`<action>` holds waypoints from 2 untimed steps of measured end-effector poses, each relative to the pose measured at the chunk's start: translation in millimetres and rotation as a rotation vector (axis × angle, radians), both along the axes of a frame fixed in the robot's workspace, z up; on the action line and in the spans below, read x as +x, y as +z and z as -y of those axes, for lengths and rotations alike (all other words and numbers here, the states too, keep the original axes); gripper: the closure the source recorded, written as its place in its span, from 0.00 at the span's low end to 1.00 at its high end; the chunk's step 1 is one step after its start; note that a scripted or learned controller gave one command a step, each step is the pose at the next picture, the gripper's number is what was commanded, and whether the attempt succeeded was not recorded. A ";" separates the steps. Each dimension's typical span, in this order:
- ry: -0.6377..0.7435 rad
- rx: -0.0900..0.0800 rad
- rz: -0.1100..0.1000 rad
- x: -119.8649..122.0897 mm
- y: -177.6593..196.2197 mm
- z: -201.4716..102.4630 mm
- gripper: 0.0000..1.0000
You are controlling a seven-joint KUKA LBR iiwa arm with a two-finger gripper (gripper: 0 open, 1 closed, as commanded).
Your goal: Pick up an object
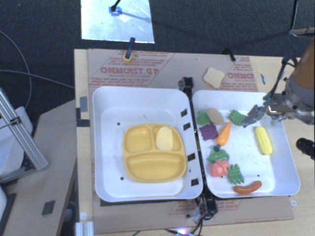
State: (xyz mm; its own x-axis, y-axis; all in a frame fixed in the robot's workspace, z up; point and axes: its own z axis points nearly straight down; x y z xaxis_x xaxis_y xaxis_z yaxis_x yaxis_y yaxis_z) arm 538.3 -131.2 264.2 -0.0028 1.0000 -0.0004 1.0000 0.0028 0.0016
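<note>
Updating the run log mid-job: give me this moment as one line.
arm: in from right | gripper: over right bin, between green leafy toy and corn | held: nothing seen | yellow tray: left bin

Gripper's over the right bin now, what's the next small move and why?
Probably ease the gripper down and slightly toward the corn cob. It hangs above the right bin with nothing between its fingers, and the corn lies apart from the other toys, so it looks like the least crowded target.
</note>
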 end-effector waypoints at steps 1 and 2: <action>0.004 0.005 -0.012 -54.5 -84.0 -54.9 0.00; -0.005 0.001 -0.005 -52.9 -183.9 -22.7 0.00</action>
